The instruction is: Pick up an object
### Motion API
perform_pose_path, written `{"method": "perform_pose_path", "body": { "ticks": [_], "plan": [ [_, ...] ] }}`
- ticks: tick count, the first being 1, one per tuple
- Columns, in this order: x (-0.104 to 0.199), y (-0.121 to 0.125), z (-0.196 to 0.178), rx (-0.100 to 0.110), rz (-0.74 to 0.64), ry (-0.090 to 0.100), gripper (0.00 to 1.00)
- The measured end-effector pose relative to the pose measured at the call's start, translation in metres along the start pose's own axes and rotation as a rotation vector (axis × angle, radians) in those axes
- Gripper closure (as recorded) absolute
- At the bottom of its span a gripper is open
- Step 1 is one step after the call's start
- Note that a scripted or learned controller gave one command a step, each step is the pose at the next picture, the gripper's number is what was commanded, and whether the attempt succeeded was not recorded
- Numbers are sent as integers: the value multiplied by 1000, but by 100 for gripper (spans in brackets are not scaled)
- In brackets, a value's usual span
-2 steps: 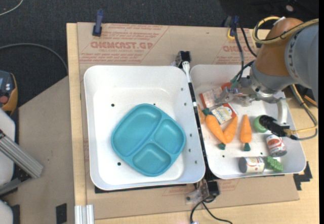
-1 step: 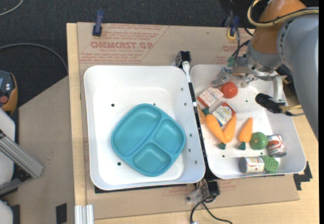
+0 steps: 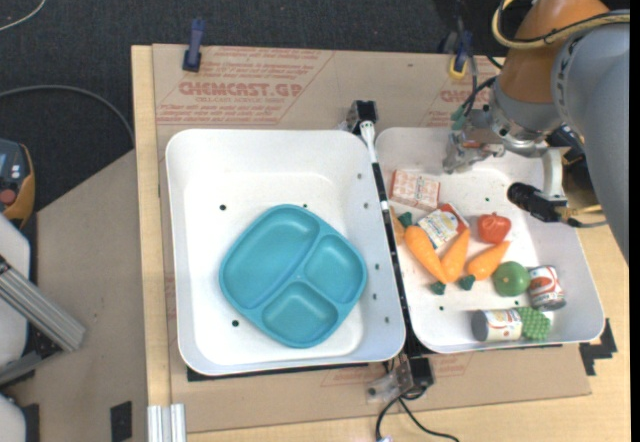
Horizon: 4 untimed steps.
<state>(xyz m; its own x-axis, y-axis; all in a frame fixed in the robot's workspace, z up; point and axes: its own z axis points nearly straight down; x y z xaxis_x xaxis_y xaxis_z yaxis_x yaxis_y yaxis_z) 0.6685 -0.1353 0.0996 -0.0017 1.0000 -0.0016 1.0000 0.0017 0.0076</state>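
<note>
Objects for picking all lie in the right bin (image 3: 585, 270) at lower right: carrots (image 3: 430, 255), a tomato (image 3: 493, 227), a lime (image 3: 510, 278), cans (image 3: 497, 325), a packet (image 3: 414, 189). End effector (image 3: 462, 152) hovers over that bin's upper left corner; its state I cannot tell. Nothing looks lifted, so the pick is not yet done. Blue tray (image 3: 292, 275) sits in the left bin (image 3: 190, 230).

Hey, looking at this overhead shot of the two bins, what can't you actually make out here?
- Gripper: in the camera view, too small and dark to tell whether it is open or shut.
- Can label: text too small to read.
- Snack packet: print blurred.
- Arm: cut off by the right edge.
- Right bin: near corner partly out of frame.
</note>
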Motion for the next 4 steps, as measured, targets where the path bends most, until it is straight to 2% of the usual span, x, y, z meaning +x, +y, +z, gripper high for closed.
{"method": "perform_pose_path", "body": {
  "ticks": [1,2,3,4],
  "plan": [
    [0,1,-10,-2,-1,-2,100],
    [-67,-36,16,11,7,2,100],
    [55,-47,-93,-4,-10,5,100],
    [1,-1,19,3,3,0,100]
  ]
}}
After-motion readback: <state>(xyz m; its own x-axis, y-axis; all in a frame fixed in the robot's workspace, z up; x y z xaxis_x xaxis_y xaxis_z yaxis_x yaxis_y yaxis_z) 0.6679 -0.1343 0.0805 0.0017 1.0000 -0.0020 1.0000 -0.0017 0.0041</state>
